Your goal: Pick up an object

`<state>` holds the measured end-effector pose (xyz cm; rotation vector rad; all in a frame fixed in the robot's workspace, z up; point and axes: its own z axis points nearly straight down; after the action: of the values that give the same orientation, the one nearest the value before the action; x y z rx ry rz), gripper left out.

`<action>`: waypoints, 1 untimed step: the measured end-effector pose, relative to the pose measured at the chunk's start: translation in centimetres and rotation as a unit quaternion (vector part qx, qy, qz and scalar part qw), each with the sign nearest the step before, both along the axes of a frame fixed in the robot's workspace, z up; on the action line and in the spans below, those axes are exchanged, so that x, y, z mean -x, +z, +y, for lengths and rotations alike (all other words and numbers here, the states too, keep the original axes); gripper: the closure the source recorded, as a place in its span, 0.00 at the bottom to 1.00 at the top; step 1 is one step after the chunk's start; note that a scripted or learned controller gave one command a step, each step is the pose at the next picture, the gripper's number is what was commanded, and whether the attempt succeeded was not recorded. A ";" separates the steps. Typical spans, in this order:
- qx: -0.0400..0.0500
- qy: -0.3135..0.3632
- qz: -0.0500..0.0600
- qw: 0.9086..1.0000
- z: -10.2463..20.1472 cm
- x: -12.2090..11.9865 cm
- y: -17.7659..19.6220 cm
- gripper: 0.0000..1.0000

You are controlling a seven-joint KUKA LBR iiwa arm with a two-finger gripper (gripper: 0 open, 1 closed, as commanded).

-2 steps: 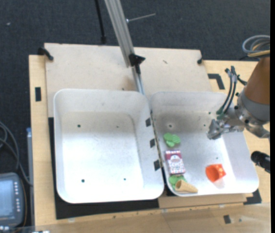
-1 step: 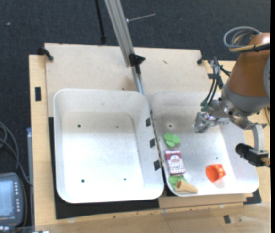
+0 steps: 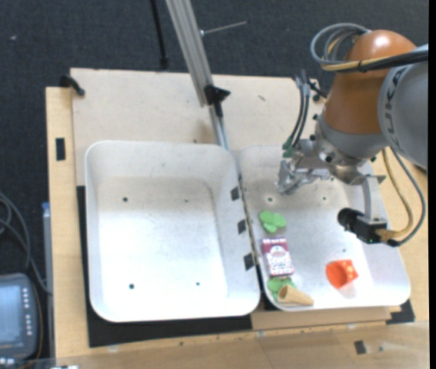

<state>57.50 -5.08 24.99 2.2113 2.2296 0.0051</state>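
Lying nearest in the right bin [image 3: 391,271], a cone-shaped toy [image 3: 293,293] is seen pointing right along the rim, beside an orange cup [image 3: 341,273]. A small box [image 3: 277,257] is set lengthwise, a green piece [image 3: 271,221] beyond. The gripper [image 3: 291,177] is poised farther back, seemingly holding nothing; its spread cannot be told. The left bin [image 3: 164,229] adjoins on the surface [image 3: 125,106].
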 end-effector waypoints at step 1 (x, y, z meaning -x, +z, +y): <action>0.000 -0.001 0.000 1.000 3.8 -2.2 0.2 1.00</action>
<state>59.66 -1.29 25.18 2.2138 2.2275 0.0039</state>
